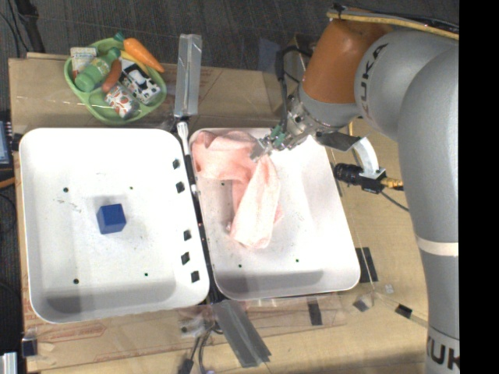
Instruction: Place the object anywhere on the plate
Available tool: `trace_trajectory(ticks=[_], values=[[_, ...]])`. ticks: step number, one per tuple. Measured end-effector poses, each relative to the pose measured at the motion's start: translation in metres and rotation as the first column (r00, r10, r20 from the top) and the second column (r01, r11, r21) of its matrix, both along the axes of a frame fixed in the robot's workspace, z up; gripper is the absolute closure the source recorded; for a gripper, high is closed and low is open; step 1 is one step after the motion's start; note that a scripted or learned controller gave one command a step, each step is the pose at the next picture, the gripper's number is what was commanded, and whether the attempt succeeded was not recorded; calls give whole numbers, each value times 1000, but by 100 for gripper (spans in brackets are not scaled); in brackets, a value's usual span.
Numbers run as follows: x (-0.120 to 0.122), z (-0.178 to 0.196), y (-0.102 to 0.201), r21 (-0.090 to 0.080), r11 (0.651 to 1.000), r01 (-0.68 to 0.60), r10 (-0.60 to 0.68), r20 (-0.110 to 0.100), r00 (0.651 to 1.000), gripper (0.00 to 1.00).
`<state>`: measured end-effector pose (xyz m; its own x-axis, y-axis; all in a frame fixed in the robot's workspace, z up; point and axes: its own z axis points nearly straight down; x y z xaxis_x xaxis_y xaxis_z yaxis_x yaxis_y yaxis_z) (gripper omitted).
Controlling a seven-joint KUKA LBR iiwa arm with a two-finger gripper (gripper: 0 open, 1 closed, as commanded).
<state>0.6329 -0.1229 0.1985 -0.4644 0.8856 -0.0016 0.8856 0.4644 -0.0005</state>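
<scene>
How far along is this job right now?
Nothing looks finished. In hand: the claw pinches a pink cloth over the right bin, one end lifted and the rest draped down. The blue cube sits untouched in the left bin. I can't make out a plate, so placing remains.

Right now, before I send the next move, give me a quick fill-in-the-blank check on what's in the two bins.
1. The blue cube sits in the ____ bin as the camera sees it.
2. The cloth in the other bin is coloured ____.
3. The gripper is at the cloth's ____ edge in the picture.
4. The bowl of toy food beyond the bins is coloured ____.

Missing words: left; pink; upper; green
</scene>
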Motion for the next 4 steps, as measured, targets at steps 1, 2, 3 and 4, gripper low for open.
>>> trace_trajectory(ticks=[1, 2, 3, 4], values=[[0, 33, 1, 2, 1000, -4, 4, -1, 1000, 100], [0, 41, 46, 3, 918, -398, 398, -4, 918, 100], [0, 48, 100, 4, 687, -726, 726, -4, 687, 100], [11, 51, 148, -1, 461, -887, 887, 0, 461, 100]])
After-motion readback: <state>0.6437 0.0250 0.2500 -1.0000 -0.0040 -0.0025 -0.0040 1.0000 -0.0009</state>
